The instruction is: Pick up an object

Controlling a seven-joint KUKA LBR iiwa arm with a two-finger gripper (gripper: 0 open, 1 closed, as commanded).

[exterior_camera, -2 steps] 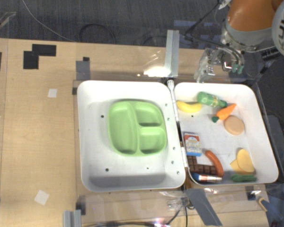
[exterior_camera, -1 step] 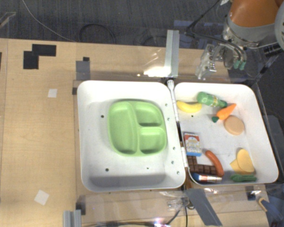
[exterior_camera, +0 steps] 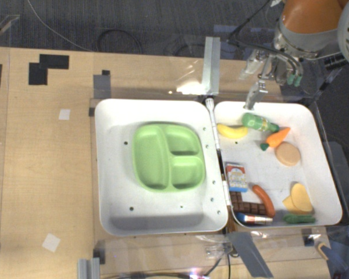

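Hand [exterior_camera: 253, 97] hovers at right bin's [exterior_camera: 314, 121] far rim, above bottle [exterior_camera: 259, 122].

The bench [exterior_camera: 41, 156] looks like pale, matt wood under a clear sheet that catches glare near the metal bracket [exterior_camera: 211, 65]. Both bins [exterior_camera: 104, 156] are smooth white plastic with a soft sheen. The green divided tray [exterior_camera: 163, 156] is matt plastic. The arm's orange band [exterior_camera: 308, 4] looks glossy, and the green bottle [exterior_camera: 257, 122] shiny plastic.
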